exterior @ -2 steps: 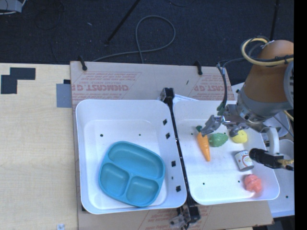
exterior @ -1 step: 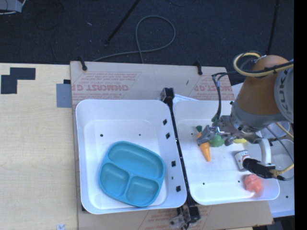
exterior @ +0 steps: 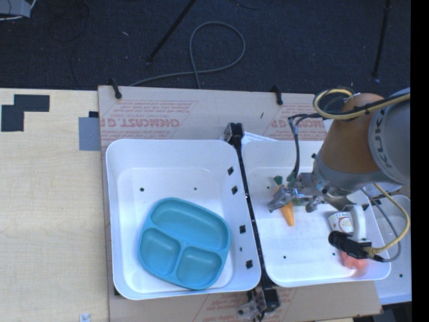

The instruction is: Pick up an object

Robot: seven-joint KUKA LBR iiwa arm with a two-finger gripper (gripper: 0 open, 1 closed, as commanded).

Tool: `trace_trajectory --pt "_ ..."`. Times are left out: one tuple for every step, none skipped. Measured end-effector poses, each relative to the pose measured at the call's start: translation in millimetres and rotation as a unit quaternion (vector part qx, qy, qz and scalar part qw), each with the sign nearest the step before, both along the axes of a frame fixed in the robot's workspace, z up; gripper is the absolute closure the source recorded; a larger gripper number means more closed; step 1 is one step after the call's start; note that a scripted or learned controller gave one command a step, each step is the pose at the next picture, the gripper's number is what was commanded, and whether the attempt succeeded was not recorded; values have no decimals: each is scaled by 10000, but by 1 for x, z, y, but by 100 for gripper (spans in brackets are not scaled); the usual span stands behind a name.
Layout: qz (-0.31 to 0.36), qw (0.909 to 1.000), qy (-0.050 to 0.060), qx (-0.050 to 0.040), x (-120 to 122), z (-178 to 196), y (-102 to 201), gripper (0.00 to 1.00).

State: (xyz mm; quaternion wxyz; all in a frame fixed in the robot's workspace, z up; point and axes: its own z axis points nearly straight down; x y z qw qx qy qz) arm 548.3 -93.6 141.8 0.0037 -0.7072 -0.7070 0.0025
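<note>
A pale wooden bench (exterior: 47, 213) is seen from above, and on it a brown printed cardboard sheet (exterior: 167, 116) is laid under two shallow white bins set side by side, touching along a dark divider. The left bin (exterior: 124, 159) is largely taken up by a blue divided tray (exterior: 184, 243) with three compartments, which is laid flat towards the bin's near half and turned slightly askew. The right bin (exterior: 301, 260) is entered from the right by the grey arm (exterior: 348, 139), whose orange band is seen above the wrist, over the bin's far right part. The gripper (exterior: 281, 201) is brought low over the left-centre of the right bin, close to the divider; whether it is open or closed cannot be told from this slant. A small orange tapered piece (exterior: 288, 215) is found on the bin floor just beside the gripper's tip, on the near side, and whether it is touched or gripped cannot be told. A smaller green item (exterior: 277, 180) is seen on the far side of the gripper, near it. A small pinkish-red item (exterior: 358, 265) is lodged at the near right corner of the same bin, well apart from the gripper.
</note>
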Motion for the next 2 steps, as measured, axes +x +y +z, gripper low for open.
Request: trace_trajectory --pt "1 10000 -5 1 -1 -54 1 0" --pt "-36 10000 -4 0 -1 -42 -1 100"
